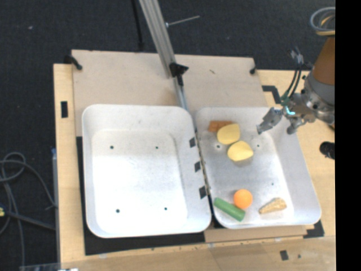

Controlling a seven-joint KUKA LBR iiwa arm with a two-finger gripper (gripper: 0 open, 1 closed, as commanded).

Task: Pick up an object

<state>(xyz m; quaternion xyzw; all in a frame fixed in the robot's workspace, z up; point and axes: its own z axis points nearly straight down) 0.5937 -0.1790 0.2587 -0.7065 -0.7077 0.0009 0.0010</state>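
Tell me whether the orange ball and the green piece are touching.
Cannot tell. In the camera view the orange ball sits right against the green piece's upper edge, with no visible gap, but the slanted view could hide one.

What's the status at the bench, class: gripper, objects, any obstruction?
Gripper open, above right bin's upper right edge, holding nothing. Nearest: two yellow pieces, touching. Nothing between.

No legible text, labels, brand marks, numbers or signs on any surface in the camera view; the resolution is too coarse to resolve print, if any exists.
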